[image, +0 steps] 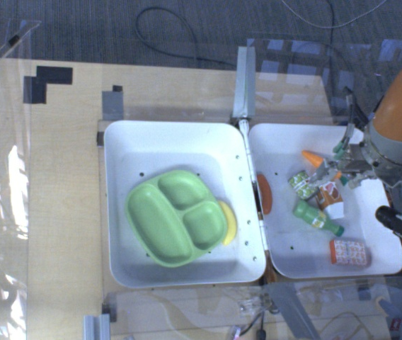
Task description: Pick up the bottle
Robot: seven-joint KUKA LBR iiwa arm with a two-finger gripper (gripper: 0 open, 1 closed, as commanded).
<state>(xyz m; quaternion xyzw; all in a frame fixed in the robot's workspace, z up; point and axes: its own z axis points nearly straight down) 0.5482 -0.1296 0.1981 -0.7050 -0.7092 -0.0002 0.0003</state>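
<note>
Right now the work looks to be in the approach step: the green bottle [318,218] lies on its side on the floor of the right bin [286,257], its cap end pointing toward the lower right, and nothing is lifting it. The arm [399,112] leans in from the right edge, and its gripper [342,170] hangs above the upper part of the clutter, near an orange carrot-shaped piece [313,159] and a green-and-white carton [299,183]; whether its claw is apart or together I cannot tell, since dark hardware and the items below blur into one another there. Just above the bottle, touching or nearly so, sits a brown-and-white packet [330,199], and a red can [349,253] lies apart from it toward the bin's near edge. A reddish oval item [264,193] rests against the wall between the bins. The left bin [127,261] bears a green divided plate [177,217] with something yellow [228,222] tucked under its right rim. By my reading, the next move calls for shifting toward the near side of the bin, centring over the bottle's body, turning the wrist across its long axis, and descending without nudging the packet.
</note>
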